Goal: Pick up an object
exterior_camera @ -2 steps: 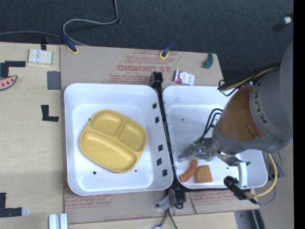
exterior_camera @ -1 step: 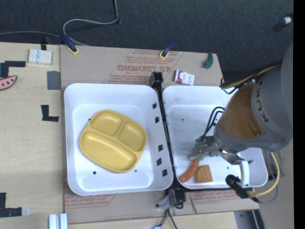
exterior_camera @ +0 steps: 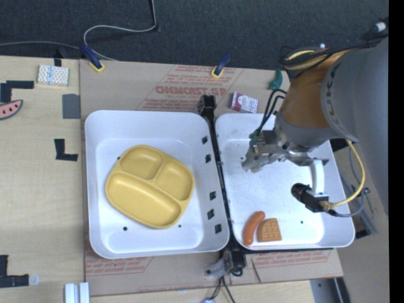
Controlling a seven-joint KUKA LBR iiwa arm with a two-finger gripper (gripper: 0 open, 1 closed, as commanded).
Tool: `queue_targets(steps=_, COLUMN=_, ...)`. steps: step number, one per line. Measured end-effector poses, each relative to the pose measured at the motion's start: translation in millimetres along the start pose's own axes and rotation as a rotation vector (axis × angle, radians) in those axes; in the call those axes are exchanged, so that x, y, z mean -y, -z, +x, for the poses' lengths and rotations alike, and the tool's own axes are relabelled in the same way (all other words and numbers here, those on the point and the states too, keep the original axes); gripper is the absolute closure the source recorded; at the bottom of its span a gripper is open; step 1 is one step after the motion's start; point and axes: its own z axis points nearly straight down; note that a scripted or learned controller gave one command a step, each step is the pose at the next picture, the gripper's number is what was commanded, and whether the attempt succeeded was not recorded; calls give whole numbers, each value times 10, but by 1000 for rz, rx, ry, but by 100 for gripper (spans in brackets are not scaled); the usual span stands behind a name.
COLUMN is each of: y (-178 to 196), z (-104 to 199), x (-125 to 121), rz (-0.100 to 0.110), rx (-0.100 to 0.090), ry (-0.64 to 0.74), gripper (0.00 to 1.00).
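Observation:
In the right bin (exterior_camera: 278,242), near its front edge, lie a toy hot dog (exterior_camera: 253,226) and, touching its right side, a small waffle-like orange square (exterior_camera: 270,230). A yellow divided tray (exterior_camera: 150,185) lies in the left bin (exterior_camera: 101,232). My gripper (exterior_camera: 255,158) hangs over the upper middle of the right bin, pointing down, well behind the hot dog and the square. I see nothing between its fingers.
A black divider (exterior_camera: 215,175) with clips separates the two bins. A small red-and-white packet (exterior_camera: 243,102) lies on the cardboard behind the right bin. The arm's body (exterior_camera: 334,106) and its cable (exterior_camera: 350,194) cover the right bin's right side.

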Motion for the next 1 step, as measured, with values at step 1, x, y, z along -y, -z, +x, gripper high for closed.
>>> queue_targets(steps=1, y=-4, z=-6, x=5, rz=2, rx=1, ry=-1, gripper=0)
